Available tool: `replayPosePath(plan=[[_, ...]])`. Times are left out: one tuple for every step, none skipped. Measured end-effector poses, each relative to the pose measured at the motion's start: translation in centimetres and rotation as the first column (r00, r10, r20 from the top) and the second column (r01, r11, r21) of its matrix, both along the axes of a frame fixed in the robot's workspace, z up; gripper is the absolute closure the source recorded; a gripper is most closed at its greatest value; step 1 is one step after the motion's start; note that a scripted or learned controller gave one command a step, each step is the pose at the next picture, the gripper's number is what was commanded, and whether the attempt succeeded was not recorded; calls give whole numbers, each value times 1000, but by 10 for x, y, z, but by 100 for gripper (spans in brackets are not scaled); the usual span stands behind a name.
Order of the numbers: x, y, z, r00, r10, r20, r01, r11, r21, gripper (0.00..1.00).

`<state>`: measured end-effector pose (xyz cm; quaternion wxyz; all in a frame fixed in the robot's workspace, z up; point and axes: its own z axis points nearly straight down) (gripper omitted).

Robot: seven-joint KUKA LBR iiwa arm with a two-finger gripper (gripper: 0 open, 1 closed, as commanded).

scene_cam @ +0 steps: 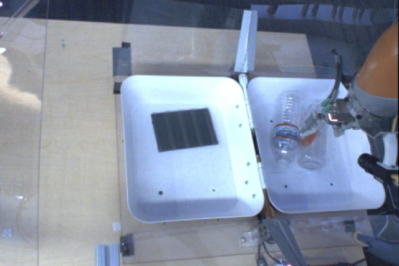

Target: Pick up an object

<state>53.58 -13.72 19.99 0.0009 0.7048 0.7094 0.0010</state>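
tool (313,123) over clear plastic bottle (285,128), ribbed dark slab (184,129), glossy white bins (187,209)

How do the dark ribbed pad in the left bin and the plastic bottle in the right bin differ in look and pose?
The dark ribbed pad is opaque, dark grey and rectangular; the plastic bottle is clear, with a blue-and-red label.
The pad lies flat in the left bin; the bottle lies on its side in the right bin, a rounded form.
The pad sits apart from anything else; the bottle lies next to a clear cup, near the gripper.
Both rest on white bin floors.
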Motion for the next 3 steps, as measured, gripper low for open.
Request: replayPosePath(plan=[[34,-33,-106,997,74,1,-74,997,-1,0],[36,-32,-94,997,75,6,-75,997,-1,100],[86,40,-19,992,130,2,-130,992,-1,100]])
